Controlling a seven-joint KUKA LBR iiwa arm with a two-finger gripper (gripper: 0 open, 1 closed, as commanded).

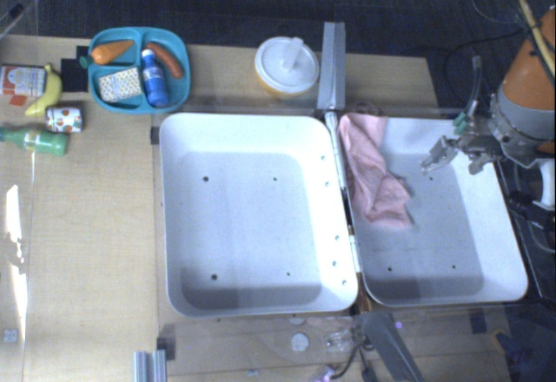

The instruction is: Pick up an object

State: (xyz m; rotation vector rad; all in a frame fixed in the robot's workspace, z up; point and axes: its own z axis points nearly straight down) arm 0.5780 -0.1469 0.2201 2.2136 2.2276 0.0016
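Observation:
A crumpled pink cloth [375,176] lies in the right bin [434,241], against its left wall and reaching up to the back left corner. My gripper [453,160] hovers over the back right part of the same bin, to the right of the cloth and apart from it. Its fingers are spread open, with nothing between them. The orange band of the arm [530,72] sits above the wrist at the right edge.
The left bin [243,215] adjoins the right one. Behind the bins stand a teal divided plate [139,68] with toy food, a white lidded cup [287,66] and a grey metal post [331,68]. A banana, can and green bottle [35,141] lie far left.

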